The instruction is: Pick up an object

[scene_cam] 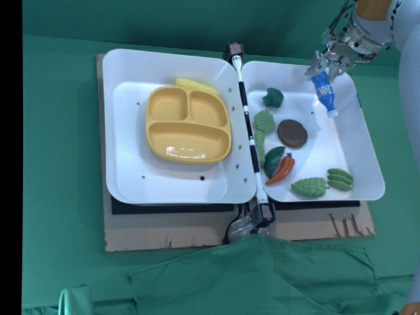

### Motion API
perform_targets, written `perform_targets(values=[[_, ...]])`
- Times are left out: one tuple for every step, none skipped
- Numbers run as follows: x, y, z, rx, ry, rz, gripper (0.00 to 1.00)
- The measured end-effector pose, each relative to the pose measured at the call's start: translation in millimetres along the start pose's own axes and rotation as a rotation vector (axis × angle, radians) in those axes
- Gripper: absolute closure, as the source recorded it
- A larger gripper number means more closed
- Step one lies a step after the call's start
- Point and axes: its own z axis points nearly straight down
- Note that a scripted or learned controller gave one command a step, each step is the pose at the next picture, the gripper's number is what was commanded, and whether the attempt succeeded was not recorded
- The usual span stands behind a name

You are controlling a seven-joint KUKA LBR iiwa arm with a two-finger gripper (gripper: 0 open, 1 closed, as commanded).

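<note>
The gripper (326,73) hung over the far side of the right bin (367,156), fingers clamped on the top of a blue bottle (324,92) that dangled tilted, cap end down. Below lay a brown patty (292,133), broccoli (273,98), a red pepper (282,170) and green pods (340,179). The left bin (125,163) held a yellow divided plate (189,125).

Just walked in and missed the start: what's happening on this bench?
The grey arm's claw grips a small blue plastic bottle by its top, hanging tilted above the right white bin. Toy vegetables and a brown patty lie in that bin. A yellow divided plate sits in the left white bin.
</note>
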Motion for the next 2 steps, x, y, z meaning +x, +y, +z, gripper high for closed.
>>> perform_targets(values=[[2.2, -1.5, 27.0, 0.008, 0.000, 0.001, 1.00], [36.5, 0.6, -35.5, -0.002, 0.001, -0.003, 1.00]])
